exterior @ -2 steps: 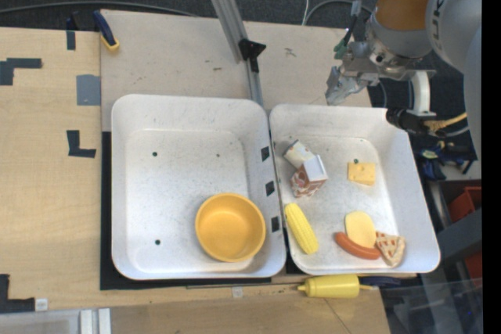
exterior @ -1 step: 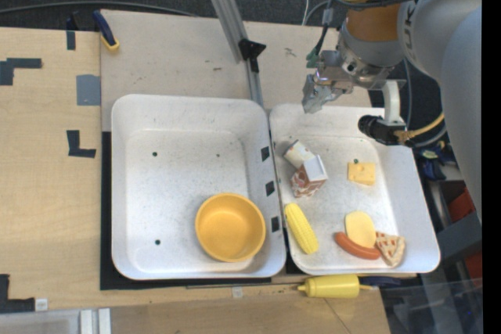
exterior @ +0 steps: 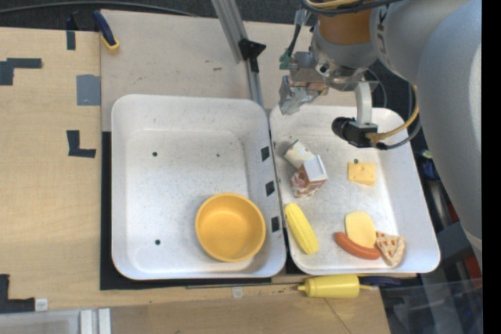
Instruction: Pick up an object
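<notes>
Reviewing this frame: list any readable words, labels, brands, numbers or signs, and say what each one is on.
None can be read.
Small carton in the right bin: red and white print, too blurred to read.
Yellow bottle in front of the bins: no legible label.
Dark tape marks on the bench: shapes, not text.

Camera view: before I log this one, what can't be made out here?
- Pincer: blurred and small at the right bin's top-left corner; whether it is open or shut is unreadable.
- Carton: label too small to read.
- Sausage: partly covered by the yellow slice.
- Arm: cut off by the right edge.
</notes>
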Controlling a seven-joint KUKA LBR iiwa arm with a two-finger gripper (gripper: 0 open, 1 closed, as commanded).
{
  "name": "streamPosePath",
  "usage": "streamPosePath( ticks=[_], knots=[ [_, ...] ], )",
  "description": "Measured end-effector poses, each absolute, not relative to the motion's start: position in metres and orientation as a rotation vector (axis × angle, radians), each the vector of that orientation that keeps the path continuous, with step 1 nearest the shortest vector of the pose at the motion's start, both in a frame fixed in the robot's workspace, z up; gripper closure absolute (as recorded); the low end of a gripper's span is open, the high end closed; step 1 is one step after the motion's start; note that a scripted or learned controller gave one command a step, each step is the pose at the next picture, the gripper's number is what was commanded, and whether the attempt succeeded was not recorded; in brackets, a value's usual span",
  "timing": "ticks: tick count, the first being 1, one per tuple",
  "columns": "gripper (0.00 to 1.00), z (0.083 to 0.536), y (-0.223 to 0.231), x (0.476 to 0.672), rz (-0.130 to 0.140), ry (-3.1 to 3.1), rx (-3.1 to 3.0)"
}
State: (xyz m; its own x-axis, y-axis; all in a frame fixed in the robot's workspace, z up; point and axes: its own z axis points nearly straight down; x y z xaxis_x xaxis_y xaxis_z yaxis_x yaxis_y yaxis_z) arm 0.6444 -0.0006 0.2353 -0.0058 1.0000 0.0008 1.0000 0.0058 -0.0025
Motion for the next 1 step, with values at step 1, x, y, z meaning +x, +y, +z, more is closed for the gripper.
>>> streamPosePath(
  ticks=[1],
  knots=[
    [1.0,0.2229,0.0464,0.6339,0.004,-2.226,-2.212]
  ],
)
